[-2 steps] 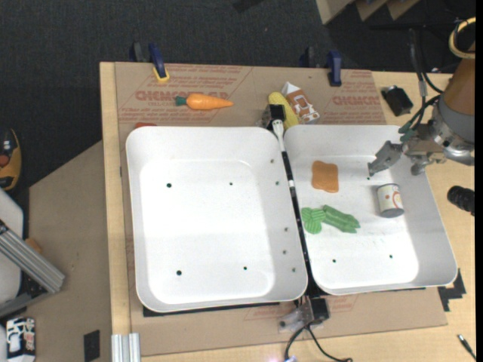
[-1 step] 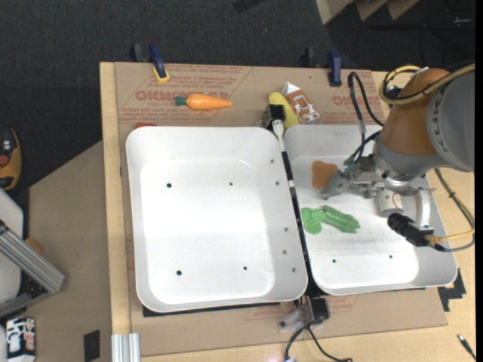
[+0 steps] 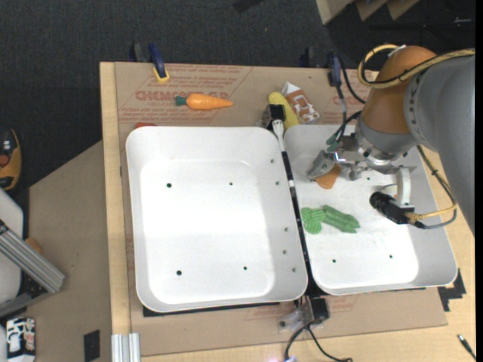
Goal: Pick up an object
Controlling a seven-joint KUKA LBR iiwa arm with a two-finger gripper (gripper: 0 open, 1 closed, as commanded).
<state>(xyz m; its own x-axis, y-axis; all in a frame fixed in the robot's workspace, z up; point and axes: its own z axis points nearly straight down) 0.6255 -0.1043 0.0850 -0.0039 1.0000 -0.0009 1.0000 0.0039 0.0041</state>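
We are lowering the claw [image 3: 332, 166] over an orange piece [image 3: 327, 178] in the right bin [image 3: 423, 274]; its opening we cannot tell. Risk: an off-centre closure nudging the piece away.

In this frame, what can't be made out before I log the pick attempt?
- Gripper fingers: hidden under the wrist, camera view.
- Orange object beside the gripper: partly covered; identity and contact unclear.
- Green toy: too small to identify.
- Arm: cut off at the right edge.
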